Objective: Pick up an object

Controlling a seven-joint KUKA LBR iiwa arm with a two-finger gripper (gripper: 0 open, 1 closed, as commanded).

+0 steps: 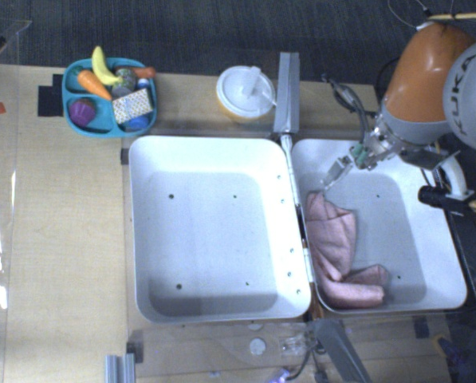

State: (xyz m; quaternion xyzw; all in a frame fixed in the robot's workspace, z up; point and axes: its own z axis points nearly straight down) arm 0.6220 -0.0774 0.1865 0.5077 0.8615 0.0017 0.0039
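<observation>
A pink cloth (335,250) lies crumpled along the left side of the right bin (413,214), running from near the bin's middle down to its front wall. My gripper (339,168) reaches in from the right, below the orange-banded wrist, and points down-left. Its tip is just above the cloth's upper end, close to the divider between the bins. I cannot make out whether it touches the cloth.
The left bin (214,226) sits beside the right one. Behind the bins stand a blue tray (102,122) with toy food, a white lidded bowl (244,92) and a grey metal post (285,94). Cables hang at the right edge.
</observation>
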